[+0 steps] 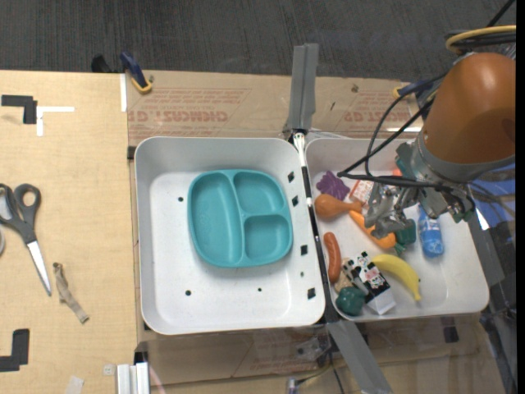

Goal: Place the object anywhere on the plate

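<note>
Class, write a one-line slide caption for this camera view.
The tool hangs over the toy-filled right bin, near the carrot; the teal plate waits in the left bin.

Left of the metal pincer (pixel 385 212), a smooth teal plastic plate (pixel 240 217); just beside it, a glossy banana (pixel 399 272).

Teal three-compartment plate (pixel 241 218) lies flat in left bin (pixel 156 245).

Dark carpet floor (pixel 205 23) beyond a cardboard-topped bench (pixel 66 220).
</note>
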Available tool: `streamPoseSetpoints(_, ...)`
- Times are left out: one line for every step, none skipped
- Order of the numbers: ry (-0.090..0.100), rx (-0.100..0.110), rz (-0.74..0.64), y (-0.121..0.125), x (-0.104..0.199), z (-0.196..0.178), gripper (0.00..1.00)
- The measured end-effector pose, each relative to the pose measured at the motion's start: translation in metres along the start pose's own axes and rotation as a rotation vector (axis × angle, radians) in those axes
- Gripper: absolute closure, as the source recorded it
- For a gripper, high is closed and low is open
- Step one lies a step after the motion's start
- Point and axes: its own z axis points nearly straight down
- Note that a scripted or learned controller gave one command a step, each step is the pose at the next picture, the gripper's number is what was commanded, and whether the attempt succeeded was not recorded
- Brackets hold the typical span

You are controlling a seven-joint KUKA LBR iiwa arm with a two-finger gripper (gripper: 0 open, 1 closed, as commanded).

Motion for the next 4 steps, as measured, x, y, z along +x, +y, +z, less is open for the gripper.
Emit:
streamPoseSetpoints(-0.002, -0.001, -0.31, -0.027, -0.031, 0.116, 1.0)
streamPoseSetpoints(-0.002, -0.001, -0.613, -0.042, 0.019, 0.113, 1.0)
streamPoseSetpoints(-0.003, 0.001, -0.851, -0.1, 0.066, 0.115, 1.0)
streamPoseSetpoints(-0.004, -0.001, -1.154, -0.066, 0.031, 0.032, 1.0)
